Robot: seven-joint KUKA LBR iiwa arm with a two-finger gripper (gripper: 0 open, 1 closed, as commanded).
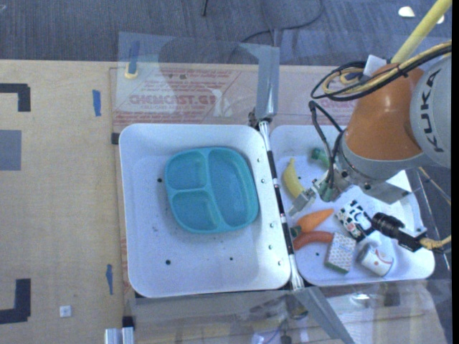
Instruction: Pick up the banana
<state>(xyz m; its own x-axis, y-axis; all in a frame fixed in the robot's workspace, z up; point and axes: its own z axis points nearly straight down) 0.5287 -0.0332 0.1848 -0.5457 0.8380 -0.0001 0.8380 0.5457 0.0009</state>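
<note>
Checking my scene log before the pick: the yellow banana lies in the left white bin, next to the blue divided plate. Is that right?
Not quite. The camera view shows the yellow banana in the right white bin, near the divider between bins. The blue divided plate sits apart from it in the left white bin.

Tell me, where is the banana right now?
The banana lies in the right bin, near its left wall, just above the carrot and beside the hand.

Glossy blue plastic plate (212,190), matt wooden bench (57,213)
</note>
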